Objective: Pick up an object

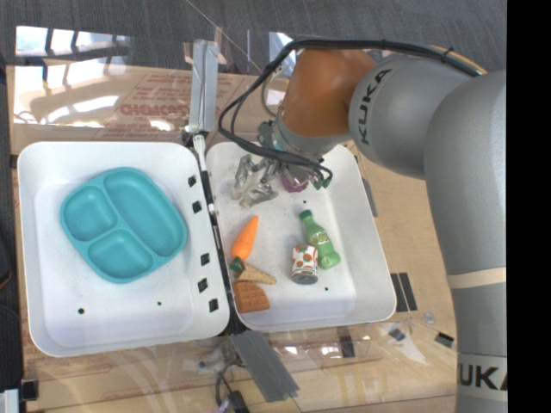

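My gripper (251, 184) hangs over the upper left part of the right bin (362, 231), its metal fingers (245, 177) pointing down to the left with nothing seen between them. Below it lie an orange carrot (246, 237), a green bottle (318, 238), a small can (304, 263), a waffle-like brown piece (250, 297) and a tan wedge (256, 274). A purple item (297, 179) peeks out under the wrist.
The left bin (52, 308) holds a turquoise divided plate (123, 223). A black hinged divider (207, 231) runs between the bins. The large grey arm (430, 101) covers the right side, with black cables looping above the gripper.
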